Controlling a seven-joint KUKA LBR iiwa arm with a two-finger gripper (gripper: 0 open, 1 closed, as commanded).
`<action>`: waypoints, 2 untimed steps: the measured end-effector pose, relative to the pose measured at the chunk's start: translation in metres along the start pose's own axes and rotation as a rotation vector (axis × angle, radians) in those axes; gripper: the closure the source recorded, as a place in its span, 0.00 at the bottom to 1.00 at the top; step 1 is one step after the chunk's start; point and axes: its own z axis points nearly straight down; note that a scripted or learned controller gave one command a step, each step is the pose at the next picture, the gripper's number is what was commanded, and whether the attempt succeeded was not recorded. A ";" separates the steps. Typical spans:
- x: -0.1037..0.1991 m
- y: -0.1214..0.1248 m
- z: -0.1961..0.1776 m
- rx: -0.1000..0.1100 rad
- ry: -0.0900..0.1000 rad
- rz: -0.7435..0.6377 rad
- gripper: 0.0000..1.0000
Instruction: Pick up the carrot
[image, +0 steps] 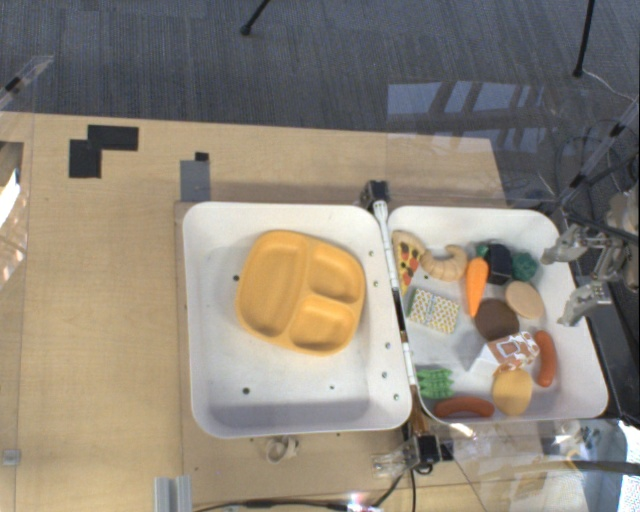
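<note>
Worktop (100, 300) carries two bins: left bin (210, 400) w/ yellow tray (300, 290), right bin (580, 400) crowded w/ toy food. Carrot (476, 286) lies upright in right bin's upper middle, croissant (446, 263) just beside. My gripper (580, 275) hovers at the right rim; jaws released, holding nothing. Risk: neighbours crowd carrot, so I may snag the wrong item.

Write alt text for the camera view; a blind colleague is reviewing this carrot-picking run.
An orange carrot lies among toy foods in the right white bin, with the robot's gripper hovering at that bin's right edge, apart from it. The left white bin holds a yellow divided plate. Both bins sit side by side on a wooden bench.
</note>
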 end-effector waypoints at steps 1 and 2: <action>0.021 0.019 0.132 -0.009 0.015 -0.136 0.00; -0.041 0.023 0.164 0.000 -0.006 0.236 0.00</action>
